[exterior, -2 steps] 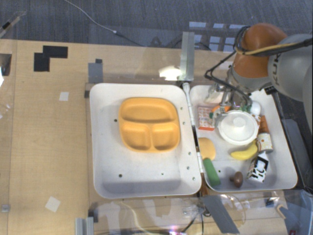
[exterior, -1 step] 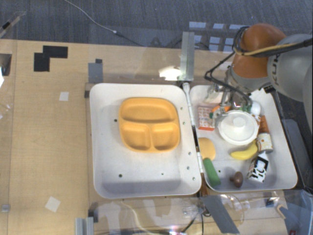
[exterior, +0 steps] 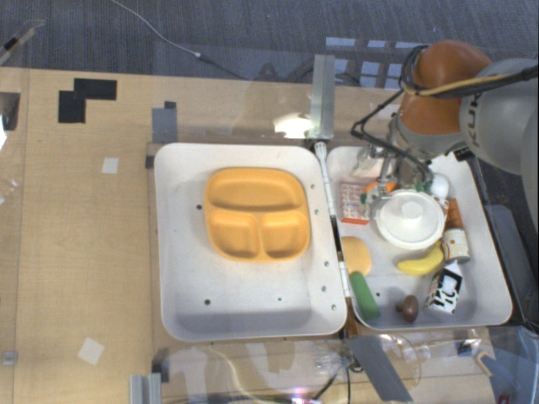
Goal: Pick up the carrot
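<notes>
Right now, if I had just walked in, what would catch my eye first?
Probably the yellow-orange divided plastic plate, alone in the middle of the left white bin. Next, the grey arm's orange band, hanging over the cluttered right white bin, where a round white bowl sits beside a yellow banana.

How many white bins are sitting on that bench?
2. The left bin holds a yellow divided tray. The right bin beside it holds a jumble of small items, under the gripper.
</notes>
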Action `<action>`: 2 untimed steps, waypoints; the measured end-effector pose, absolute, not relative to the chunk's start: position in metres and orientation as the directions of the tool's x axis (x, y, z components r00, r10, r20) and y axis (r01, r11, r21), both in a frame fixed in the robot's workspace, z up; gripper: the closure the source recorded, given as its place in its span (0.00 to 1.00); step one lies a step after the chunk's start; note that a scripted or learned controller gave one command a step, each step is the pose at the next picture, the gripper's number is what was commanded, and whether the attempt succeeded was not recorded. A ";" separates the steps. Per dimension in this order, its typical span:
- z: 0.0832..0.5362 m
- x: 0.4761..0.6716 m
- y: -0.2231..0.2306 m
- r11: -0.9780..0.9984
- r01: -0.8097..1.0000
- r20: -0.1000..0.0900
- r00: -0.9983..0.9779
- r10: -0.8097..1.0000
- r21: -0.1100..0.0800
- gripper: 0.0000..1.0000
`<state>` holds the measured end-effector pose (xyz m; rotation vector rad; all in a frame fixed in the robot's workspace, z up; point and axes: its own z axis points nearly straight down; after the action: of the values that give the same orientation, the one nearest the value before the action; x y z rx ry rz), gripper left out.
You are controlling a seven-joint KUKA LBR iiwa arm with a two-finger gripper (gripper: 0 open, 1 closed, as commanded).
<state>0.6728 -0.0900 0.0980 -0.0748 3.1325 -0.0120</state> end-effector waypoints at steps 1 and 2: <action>0.098 0.673 -0.090 0.999 -0.037 -0.007 -0.999 -0.037 -0.005 0.00; 0.098 0.673 -0.090 1.000 -0.011 -0.006 -1.000 -0.011 -0.003 0.00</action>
<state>0.6725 -0.0901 0.0978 -0.0171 3.1360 -0.0043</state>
